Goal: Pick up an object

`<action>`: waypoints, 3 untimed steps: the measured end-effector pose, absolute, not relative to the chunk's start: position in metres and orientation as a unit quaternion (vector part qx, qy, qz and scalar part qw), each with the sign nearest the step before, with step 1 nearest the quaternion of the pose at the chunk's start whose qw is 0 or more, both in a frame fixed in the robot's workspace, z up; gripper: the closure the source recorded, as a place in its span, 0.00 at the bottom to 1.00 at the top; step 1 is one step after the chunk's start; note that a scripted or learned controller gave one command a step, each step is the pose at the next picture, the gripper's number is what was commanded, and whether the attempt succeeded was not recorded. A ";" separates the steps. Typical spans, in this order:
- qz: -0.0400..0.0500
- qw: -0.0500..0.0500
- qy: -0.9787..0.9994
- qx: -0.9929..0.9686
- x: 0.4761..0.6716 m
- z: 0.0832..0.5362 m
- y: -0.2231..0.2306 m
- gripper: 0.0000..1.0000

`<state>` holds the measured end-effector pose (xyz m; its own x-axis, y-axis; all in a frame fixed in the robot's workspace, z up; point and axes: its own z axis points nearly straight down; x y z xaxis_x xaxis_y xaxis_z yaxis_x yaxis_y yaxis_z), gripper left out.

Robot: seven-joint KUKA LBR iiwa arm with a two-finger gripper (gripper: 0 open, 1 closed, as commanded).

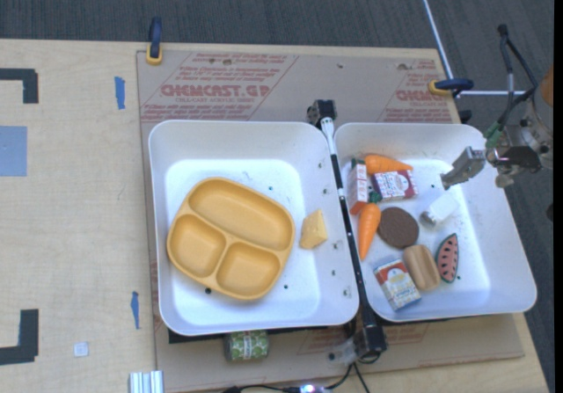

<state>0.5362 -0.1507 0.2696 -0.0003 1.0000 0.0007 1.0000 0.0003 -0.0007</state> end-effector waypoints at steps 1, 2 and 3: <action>0.000 0.001 -0.707 -0.707 0.529 0.132 -0.159 0.00; -0.002 -0.005 -0.707 -0.707 0.576 0.089 -0.125 0.00; -0.003 -0.012 -0.705 -0.710 0.558 0.092 -0.106 0.00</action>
<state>0.5583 -0.1059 0.0917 0.0072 0.9999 -0.0131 0.9997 -0.0069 0.0214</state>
